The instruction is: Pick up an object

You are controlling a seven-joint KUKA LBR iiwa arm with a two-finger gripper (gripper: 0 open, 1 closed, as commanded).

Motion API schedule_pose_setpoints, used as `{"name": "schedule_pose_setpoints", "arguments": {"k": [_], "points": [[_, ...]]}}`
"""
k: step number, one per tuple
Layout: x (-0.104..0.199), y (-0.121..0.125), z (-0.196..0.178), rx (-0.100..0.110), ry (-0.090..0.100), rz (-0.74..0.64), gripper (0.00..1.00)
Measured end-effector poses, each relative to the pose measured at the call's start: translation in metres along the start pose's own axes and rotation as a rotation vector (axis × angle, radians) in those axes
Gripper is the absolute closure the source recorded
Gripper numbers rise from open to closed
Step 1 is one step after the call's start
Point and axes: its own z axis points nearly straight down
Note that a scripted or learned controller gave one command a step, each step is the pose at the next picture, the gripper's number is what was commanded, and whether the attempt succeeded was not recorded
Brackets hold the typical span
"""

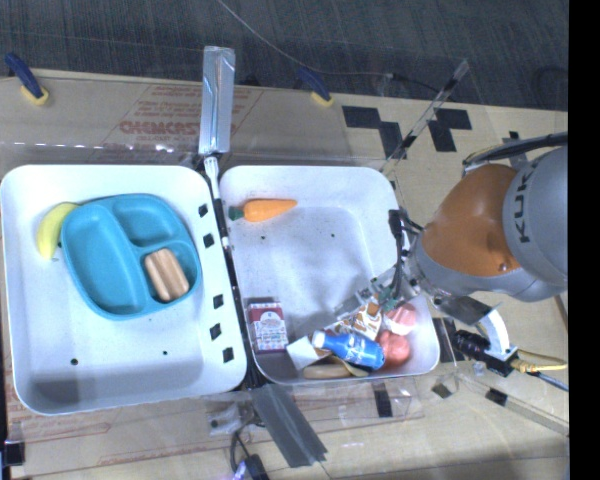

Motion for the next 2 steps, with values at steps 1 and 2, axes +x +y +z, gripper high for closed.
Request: {"name": "schedule_pose_setpoints", "arguments": {"k": [1,2], "points": [[0.047,0.043,0.001,-0.001,0.006,0.314,0.00],[0.015,0.053,0.013,0.046,0.035,0.345,0.00]]}}
